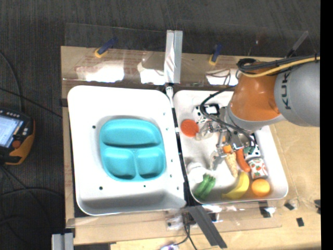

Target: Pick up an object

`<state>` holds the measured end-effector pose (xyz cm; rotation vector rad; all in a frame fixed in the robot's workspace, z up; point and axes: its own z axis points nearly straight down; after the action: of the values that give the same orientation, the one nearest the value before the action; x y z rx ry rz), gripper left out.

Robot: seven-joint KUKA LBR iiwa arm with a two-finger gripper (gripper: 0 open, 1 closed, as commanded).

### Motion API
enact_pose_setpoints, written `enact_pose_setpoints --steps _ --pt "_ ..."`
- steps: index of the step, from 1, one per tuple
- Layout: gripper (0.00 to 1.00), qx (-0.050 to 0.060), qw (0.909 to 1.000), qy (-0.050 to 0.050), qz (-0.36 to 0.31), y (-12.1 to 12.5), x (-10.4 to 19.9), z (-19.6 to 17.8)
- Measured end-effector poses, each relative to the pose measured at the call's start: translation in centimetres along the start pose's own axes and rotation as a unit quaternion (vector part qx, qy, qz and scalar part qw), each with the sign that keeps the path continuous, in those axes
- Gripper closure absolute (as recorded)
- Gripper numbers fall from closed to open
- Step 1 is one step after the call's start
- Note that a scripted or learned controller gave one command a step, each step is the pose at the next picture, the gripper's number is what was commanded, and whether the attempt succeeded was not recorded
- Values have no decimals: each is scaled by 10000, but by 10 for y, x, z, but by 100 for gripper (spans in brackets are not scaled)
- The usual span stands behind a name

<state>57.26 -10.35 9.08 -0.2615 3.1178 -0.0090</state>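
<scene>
Two shallow white plastic bins with rounded corners sit side by side on a pale wooden tabletop [299, 155], over dark ribbed carpet. The left bin [83, 139], at frame centre-left, holds one glossy turquoise tray [132, 147] moulded into three compartments. The right bin [182, 105] holds a jumble of small toy foods at lower right of centre: one curved yellow banana [237, 186], one round orange [260, 186] just beside it, one slim orange carrot [242, 161], one green ridged pepper [205, 185], one small red-and-white carton [256, 167], one round red-orange piece [189, 127] near the divider, and one white rounded piece [194, 168].

The grey arm with its smooth orange band [255, 100] reaches in from the right of the frame, and the gripper [221, 145] hangs low over the middle of the right bin, just above the carrot and banana. Cables and metal clutter hide the jaws, so I cannot tell whether they are released or clenched.

A clear plastic sheet, held by two clips [104, 47], stands along the tabletop's upper edge. One handheld controller [14, 134] lies on the carpet at the far left.
</scene>
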Motion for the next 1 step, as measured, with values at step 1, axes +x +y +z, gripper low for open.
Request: enact_pose_setpoints --steps 1 --pt "0 -17 9996 -10 291 -7 54 -1"
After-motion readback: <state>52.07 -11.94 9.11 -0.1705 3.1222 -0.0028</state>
